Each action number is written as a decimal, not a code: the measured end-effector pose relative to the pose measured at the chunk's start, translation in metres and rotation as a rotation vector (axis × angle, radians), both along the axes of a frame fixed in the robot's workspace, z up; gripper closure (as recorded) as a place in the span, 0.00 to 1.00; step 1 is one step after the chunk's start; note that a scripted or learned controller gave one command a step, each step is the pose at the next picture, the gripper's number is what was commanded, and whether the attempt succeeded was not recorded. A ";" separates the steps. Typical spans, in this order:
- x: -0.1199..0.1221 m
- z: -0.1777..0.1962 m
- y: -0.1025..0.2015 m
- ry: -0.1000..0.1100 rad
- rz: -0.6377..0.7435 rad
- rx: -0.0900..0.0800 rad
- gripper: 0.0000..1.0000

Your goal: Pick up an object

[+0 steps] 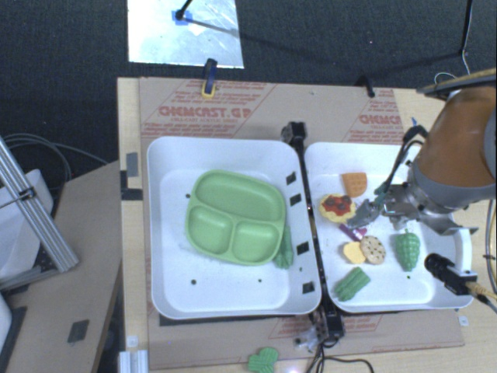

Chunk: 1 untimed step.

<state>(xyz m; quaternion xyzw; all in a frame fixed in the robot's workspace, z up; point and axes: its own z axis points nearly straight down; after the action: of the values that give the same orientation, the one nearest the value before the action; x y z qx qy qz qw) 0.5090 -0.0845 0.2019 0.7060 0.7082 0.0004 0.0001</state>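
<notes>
The right bin (435, 295) holds several toy foods. An orange cracker (354, 183) lies at the back, with a yellow slice topped in red (336, 207) just in front of it. A small purple piece (355, 231) sits below the tip of my gripper (368, 212), which hangs low over the bin's middle, right of the slice. Nearer the front are a yellow chunk (353, 252), a speckled cookie (373, 249), a knobbly green piece (406, 251) and a green vegetable (351, 284). Nothing shows held in the gripper.
The left bin (167, 286) carries a green divided plate (234, 217) with a green leafy bit (286, 249) at its right rim. A black divider (308, 231) runs between the bins. Another green toy (264, 360) lies on the bench in front.
</notes>
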 end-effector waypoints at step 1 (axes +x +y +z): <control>0.008 -0.122 -0.041 0.000 -0.004 -0.001 0.00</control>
<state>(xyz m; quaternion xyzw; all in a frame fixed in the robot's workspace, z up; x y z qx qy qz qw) 0.5172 -0.1256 0.0803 0.7075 0.7067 0.0000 0.0005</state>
